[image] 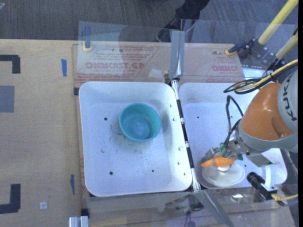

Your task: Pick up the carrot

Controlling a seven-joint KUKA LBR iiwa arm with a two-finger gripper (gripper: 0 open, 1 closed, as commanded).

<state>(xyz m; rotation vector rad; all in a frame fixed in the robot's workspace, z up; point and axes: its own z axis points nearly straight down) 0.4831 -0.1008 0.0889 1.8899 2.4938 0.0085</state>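
Gripper (226, 151) sits low over the near-left part of the right bin (208, 109), directly above the carrot (217, 162). Finger state: cannot tell, the wrist and cabling hide it. Carrot lies on a white plate (222, 176) in that bin, touching or nearly touching the gripper's underside; contact not resolvable. Long axis runs roughly left-right in the camera view, slightly tilted. Narrow orange tip points left toward the divider between bins; green top end at the right, under the gripper. Left bin (94, 141) holds a teal bowl (139, 122), upright, well apart from the carrot.
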